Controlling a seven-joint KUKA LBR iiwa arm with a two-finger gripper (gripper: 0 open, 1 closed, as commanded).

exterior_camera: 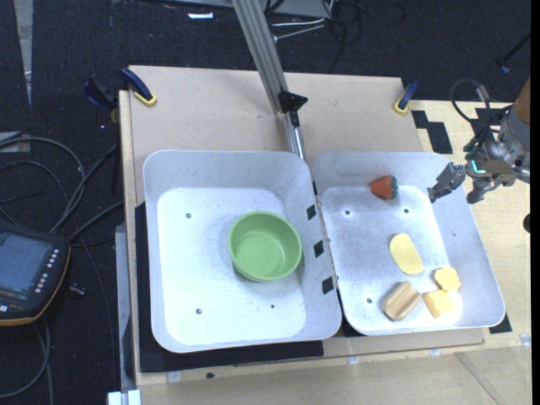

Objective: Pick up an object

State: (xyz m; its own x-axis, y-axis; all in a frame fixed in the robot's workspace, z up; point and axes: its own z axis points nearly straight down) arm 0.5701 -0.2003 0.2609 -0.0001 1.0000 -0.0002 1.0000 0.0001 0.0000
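Two shallow white plastic bins side by side on a pale wooden bench [354, 95]. In the left bin [169, 226], one round light-green plastic bowl [265, 245], upright, a little right of the centre. In the right bin [460, 234], five small toy food pieces. Near the far edge, a small red strawberry-like piece with a green tip [384, 187], well apart from the others. Toward the middle, a flat yellow oval piece [406, 254], smooth and pale. Near the front corner, a tan bread-roll-shaped piece [400, 301] lying at a slant, just beside a yellow-orange cube-like block [438, 303], and a second small yellow block [446, 278] just behind that one, touching or almost touching. At the right, the dark two-finger gripper [459, 186] above the far right rim of the right bin, fingers spread apart, nothing between them. Near the strawberry-like piece but not touching it. Blue and yellow clamps [138, 89] at the far corners of the bench.
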